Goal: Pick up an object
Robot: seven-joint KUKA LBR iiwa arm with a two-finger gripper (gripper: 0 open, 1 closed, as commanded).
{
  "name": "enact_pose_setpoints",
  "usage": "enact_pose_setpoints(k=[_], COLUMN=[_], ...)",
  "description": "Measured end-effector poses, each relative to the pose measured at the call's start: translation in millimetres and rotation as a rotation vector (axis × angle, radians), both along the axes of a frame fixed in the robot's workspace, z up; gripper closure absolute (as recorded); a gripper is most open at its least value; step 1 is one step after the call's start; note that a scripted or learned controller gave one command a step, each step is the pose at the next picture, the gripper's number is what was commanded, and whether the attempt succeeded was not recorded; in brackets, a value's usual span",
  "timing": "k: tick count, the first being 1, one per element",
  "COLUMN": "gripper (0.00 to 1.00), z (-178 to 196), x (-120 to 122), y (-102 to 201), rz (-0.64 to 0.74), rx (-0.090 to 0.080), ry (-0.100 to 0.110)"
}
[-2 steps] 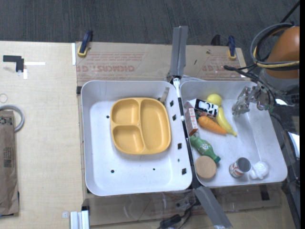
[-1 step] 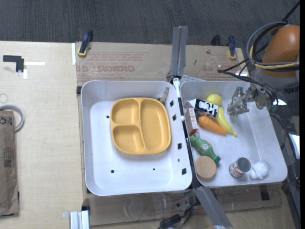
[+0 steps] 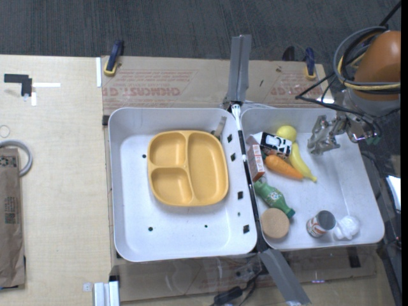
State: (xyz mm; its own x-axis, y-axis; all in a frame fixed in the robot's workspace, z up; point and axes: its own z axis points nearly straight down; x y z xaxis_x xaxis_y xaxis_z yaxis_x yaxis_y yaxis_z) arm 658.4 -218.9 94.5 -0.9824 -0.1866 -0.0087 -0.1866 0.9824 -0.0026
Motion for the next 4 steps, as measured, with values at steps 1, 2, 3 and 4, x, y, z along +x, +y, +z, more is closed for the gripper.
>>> enact_pose_setpoints(k=[1,2,3,4], gripper=[1.0,1.0,1.0,1.0], z=[0.5,0.3,0.0,0.1], x=[2.8,2.7,2.5,2.4], y=[-2.7,-2.3,-2.1,-2.1], rz=[0.356,0.795,1.129,1.41], rx=[-0.002,-0.005,-0.007,-0.009], ry=[-0.001,0.0,0.0,0.0])
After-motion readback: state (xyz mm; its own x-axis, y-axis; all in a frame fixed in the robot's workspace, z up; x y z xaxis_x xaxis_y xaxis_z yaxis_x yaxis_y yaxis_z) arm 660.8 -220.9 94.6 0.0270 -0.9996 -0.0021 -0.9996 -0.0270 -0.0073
